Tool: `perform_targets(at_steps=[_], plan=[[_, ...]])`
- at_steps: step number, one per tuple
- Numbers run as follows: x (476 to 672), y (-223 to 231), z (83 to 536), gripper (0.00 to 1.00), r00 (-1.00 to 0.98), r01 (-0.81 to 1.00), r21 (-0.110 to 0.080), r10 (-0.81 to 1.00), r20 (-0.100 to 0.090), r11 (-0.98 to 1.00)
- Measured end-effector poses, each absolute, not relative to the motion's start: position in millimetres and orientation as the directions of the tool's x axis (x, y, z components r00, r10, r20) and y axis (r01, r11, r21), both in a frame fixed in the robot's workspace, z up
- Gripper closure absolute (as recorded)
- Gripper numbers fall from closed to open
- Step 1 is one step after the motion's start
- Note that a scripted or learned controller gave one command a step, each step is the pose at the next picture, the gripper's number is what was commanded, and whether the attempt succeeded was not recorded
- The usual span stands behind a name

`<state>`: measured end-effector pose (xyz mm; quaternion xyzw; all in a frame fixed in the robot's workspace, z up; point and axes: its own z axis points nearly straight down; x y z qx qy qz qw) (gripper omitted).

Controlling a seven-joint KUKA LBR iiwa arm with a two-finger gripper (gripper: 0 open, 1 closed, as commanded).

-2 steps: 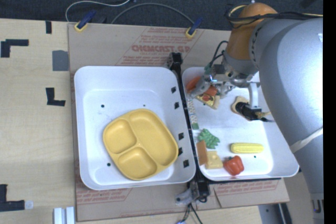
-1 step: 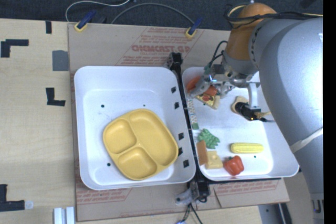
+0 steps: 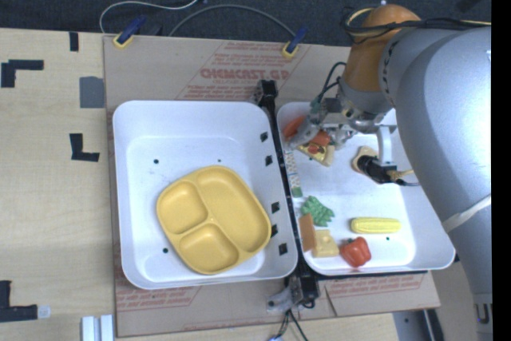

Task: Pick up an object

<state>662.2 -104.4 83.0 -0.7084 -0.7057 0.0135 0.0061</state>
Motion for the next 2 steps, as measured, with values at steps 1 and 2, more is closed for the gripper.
perform_targets(at_steps=[1, 2], plan=[[662.3, -104.1, 83.0, 0.00, 0.003, 1.000, -0.028, 1.000, -0.011, -0.004], [662.4, -105.8, 82.8, 0.00, 0.003, 1.000, -0.028, 1.000, -0.007, -0.003]])
